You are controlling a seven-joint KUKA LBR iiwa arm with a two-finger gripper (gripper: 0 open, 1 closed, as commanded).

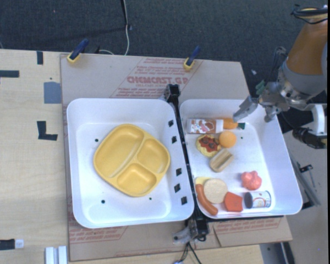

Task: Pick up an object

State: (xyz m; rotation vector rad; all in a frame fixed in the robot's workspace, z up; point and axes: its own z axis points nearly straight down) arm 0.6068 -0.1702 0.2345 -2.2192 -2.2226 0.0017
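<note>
The right bin (278, 147) holds several toy foods. A white-labelled bottle (206, 126) with an orange cap lies at its far edge. In front of it sit an orange ball (227, 139), a small pizza piece (208, 145) and a hot-dog bun (220, 160). Toward the front are a red fruit (251, 179), a small can (258, 199), an orange-red block (234, 202), a round bun (214, 190) and a sausage (207, 201). My gripper (256, 113) hangs over the bin's far right corner, just right of the bottle's cap. It is open, with nothing between its fingers.
The left bin (80, 147) carries a yellow divided plate (132, 158). A black divider (179, 147) runs between the bins. Both stand on a cardboard sheet (148, 78) held by two clamps. The arm's orange band (311, 45) rises at the right.
</note>
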